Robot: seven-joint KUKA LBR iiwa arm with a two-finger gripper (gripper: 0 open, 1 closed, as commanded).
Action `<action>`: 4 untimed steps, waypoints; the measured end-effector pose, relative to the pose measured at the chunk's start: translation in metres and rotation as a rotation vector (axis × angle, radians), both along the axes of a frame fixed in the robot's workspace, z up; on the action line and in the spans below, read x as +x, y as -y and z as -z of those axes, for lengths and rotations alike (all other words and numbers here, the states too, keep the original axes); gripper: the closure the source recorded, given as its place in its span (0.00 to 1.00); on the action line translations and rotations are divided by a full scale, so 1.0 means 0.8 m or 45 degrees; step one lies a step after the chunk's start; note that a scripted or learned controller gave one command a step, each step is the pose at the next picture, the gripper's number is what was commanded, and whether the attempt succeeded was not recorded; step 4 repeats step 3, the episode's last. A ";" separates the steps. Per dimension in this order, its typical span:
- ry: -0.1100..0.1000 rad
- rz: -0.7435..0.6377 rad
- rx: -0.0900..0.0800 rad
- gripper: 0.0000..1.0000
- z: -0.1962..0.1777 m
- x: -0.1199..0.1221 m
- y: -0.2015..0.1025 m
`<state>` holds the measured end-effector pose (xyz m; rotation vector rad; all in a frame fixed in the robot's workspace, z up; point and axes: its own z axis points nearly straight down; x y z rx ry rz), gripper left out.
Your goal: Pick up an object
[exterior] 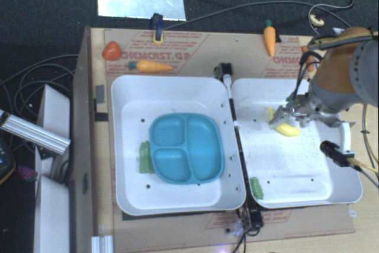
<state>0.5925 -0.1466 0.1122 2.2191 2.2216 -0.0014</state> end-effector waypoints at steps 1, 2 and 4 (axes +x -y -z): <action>0.000 -0.001 0.002 0.00 0.035 -0.012 -0.001; 0.004 -0.003 0.001 1.00 0.021 -0.010 -0.001; 0.007 -0.005 0.003 1.00 -0.092 0.004 -0.088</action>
